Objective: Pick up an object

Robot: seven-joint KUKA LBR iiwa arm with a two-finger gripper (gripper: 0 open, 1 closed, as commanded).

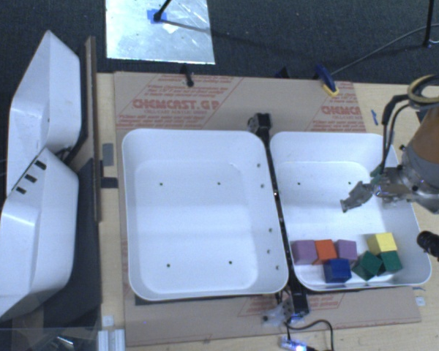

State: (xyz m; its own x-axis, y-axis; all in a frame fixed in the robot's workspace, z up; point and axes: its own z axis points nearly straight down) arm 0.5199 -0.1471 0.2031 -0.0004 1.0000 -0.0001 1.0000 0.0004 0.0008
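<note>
Nearest the camera, along the bottom wall of the right bin (329,156), sits a cluster of small blocks. From left to right they run: a mauve block (304,251), an orange block (325,249) touching it, and a second purple block (347,248) just beside that. A blue block (337,270) lies in front of the orange one, close against the bin's near wall. Further right a dark green block (366,265) sits tilted, a yellow block (385,242) stands behind it, and another green block (391,262) lies just beside the yellow one, near the bin's right corner. All 7 blocks rest on the bin floor, none lifted.

Above that cluster, the pincer (350,201) hangs over the middle of the right bin, reaching in from the right on the grey arm (424,170) with its orange band. It points leftward and sits well apart from the blocks, nothing visible between its tips. Whether it is spread or closed I cannot tell at this angle.

Left of a dark divider, the left bin (143,218) shows its white floor with a few small dark dots. Both bins rest on a cardboard sheet (175,97) printed in red, laid across the surface. A shiny metal plate (161,35) lies on the dark floor beyond the cardboard.
</note>
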